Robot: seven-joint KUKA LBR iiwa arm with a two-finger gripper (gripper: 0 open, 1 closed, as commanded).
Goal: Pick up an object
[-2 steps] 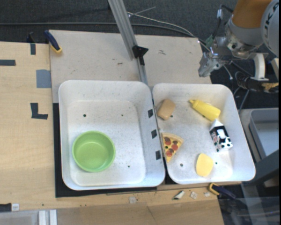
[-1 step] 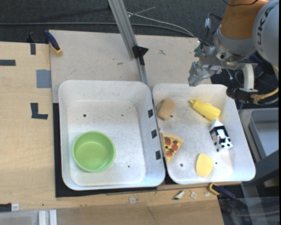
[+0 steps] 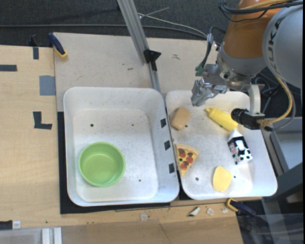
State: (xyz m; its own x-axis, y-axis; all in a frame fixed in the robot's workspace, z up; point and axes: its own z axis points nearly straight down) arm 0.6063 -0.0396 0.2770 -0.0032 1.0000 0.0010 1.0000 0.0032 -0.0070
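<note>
End effector (image 3: 199,99) above right bin (image 3: 259,187)

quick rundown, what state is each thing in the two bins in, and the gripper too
green bowl: upright, in the left bin, front left corner.
bread piece: lying flat, right bin, near its back left.
pizza slice: flat, by the right bin's left wall.
yellow bottle: on its side.
black and white carton: lying on its side.
yellow block: flat, near the front.
gripper: above the right bin's back edge, holding nothing seen.
</note>
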